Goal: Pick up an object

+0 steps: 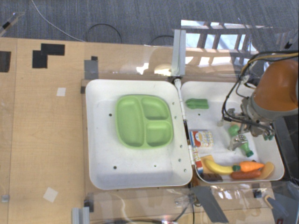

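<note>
Over on the right, the arm (275, 90) leans into the right bin (219, 93), its end effector (239, 141) hanging low near that bin's right wall, directly over a small green object (234, 130) that its metal parts partly cover. Whether the end effector is released or clenched, I cannot tell; cables and wrist hardware crowd that spot. Open floor lies across the middle and upper part of this bin, with just a green block (196, 104) near the top left and a small printed carton (201, 138) beside the dividing wall. Down along the front edge things get tight: a banana (217, 166), a carrot (252, 166), and darker items under them, hard to name, packed close against the rim. The left bin (100, 139) holds a green divided plate (143, 121) sitting centrally, with bare white floor all around it. The arm's orange band is cut off at the frame's right edge. Bare tabletop (42, 139) stretches wide to the left.
</note>
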You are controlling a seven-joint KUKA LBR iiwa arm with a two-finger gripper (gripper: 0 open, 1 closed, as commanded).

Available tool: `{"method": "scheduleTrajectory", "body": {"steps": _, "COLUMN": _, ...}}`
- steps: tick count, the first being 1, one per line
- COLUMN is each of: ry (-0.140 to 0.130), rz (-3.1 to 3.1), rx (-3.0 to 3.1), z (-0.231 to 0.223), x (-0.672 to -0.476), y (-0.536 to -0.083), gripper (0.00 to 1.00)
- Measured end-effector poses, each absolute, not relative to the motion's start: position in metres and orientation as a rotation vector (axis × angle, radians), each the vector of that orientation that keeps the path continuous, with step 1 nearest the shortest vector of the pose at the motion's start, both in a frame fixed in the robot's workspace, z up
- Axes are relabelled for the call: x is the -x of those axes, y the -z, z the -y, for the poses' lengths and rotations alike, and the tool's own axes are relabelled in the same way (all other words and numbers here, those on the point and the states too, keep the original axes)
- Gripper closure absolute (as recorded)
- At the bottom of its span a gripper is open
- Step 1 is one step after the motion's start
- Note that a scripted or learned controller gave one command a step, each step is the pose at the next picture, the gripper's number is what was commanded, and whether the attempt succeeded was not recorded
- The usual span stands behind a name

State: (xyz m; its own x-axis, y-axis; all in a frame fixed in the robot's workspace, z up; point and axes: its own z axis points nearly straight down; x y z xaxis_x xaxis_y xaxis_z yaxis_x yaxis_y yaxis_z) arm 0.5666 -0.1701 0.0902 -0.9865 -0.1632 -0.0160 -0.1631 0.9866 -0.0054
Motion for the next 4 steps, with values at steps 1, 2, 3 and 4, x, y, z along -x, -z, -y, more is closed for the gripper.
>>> {"method": "scheduleTrajectory", "body": {"steps": 1, "ry": 0.012, "rz": -3.095, "rx": 0.259, "z": 0.169, "x": -0.572, "y": -0.106, "gripper": 1.0}}
{"method": "scheduleTrajectory", "body": {"steps": 2, "ry": 0.008, "rz": -3.025, "rx": 0.804, "z": 0.204, "x": -0.581, "y": -0.149, "gripper": 1.0}}
{"method": "scheduleTrajectory", "body": {"steps": 3, "ry": 0.005, "rz": -3.025, "rx": 0.806, "z": 0.203, "x": -0.58, "y": -0.149, "gripper": 0.0}}
{"method": "scheduleTrajectory", "body": {"steps": 4, "ry": 0.011, "rz": -3.055, "rx": 0.659, "z": 0.191, "x": -0.526, "y": -0.091, "gripper": 0.0}}
